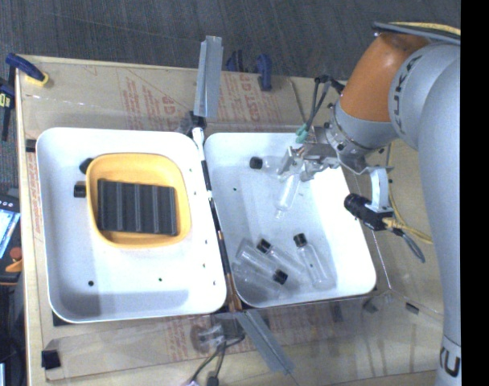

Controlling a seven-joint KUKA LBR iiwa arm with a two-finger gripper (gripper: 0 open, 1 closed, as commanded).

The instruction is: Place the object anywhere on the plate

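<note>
A yellow plate lies in the left bin with a dark ribbed block on it. My gripper hangs over the back of the right bin. It is shut on the top of a clear vial. The vial dangles tilted below the fingers, just above the bin floor. Another small vial with a black cap lies to the gripper's left.
Several clear vials with black caps lie at the front of the right bin. A ridge divides the two bins. Cables and a black fitting hang off the arm at the right bin's right edge.
</note>
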